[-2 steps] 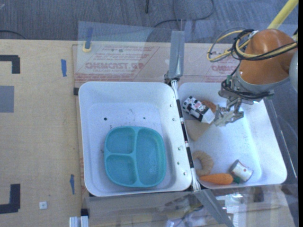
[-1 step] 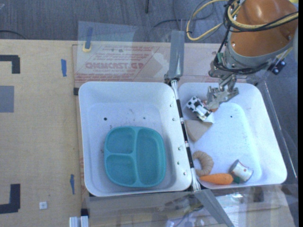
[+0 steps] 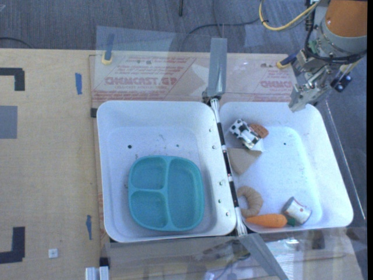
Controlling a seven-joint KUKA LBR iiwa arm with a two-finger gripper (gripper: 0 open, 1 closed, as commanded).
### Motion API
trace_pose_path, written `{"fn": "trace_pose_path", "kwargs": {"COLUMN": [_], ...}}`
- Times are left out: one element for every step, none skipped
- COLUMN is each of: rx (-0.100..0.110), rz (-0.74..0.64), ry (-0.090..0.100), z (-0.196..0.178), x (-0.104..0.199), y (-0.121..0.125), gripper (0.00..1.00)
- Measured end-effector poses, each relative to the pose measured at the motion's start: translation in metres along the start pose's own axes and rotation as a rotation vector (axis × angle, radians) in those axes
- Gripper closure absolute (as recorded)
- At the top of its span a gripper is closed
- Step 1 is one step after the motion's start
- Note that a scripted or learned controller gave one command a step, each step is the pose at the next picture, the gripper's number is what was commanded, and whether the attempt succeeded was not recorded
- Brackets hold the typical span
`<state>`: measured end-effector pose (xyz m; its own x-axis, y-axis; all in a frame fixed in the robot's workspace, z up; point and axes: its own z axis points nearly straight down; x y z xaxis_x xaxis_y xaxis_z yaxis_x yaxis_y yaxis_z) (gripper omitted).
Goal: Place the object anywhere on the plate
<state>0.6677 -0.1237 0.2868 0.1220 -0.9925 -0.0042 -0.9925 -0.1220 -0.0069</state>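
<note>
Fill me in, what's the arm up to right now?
The gripper hangs over the far right corner of the right bin, nothing visibly in it. The teal plate sits in the left bin with nothing on it. The carrot, cow toy, tan wedge, ring and small cup all lie in the right bin.

A teal divided plate (image 3: 166, 193) lay in the left bin (image 3: 111, 127). The right bin (image 3: 326, 174) held a black-and-white toy (image 3: 245, 132), a tan wedge (image 3: 240, 160), a beige ring (image 3: 249, 199), a carrot (image 3: 266, 220) and what looked like a small can (image 3: 296, 210). The gripper (image 3: 303, 95) hung over that bin's far right corner.
</note>
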Motion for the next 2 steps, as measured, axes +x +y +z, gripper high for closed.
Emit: {"fn": "trace_pose_path", "kwargs": {"rx": [0.0, -0.004], "rz": [-0.139, 0.064], "ry": [-0.001, 0.0], "z": [-0.018, -0.002], "x": [-0.07, -0.121], "y": [-0.009, -0.015], "gripper": [1.0, 1.0]}}
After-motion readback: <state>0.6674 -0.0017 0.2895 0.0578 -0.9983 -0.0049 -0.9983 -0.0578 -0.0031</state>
